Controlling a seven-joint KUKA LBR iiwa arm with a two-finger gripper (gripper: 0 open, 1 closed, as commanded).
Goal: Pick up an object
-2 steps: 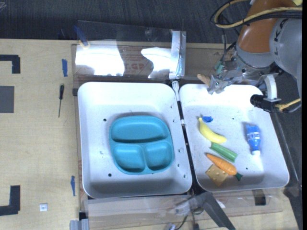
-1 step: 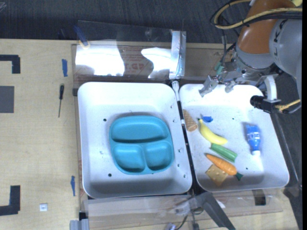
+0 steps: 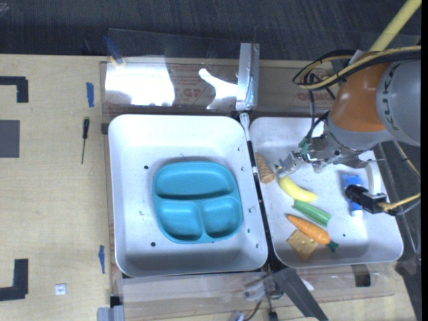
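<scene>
Gripper [image 3: 292, 164] sat low in right bin [image 3: 381, 246], just above banana [image 3: 297, 189]; finger state unclear, could not tell. Nothing visibly held.

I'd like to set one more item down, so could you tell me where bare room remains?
Free: the left bin's floor around the blue tray. Crowded: the right bin, where banana, green piece, carrot and cracker cluster below the gripper.

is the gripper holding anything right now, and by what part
Nothing is visibly held: the gripper hangs just above the yellow banana in the right bin.
</scene>
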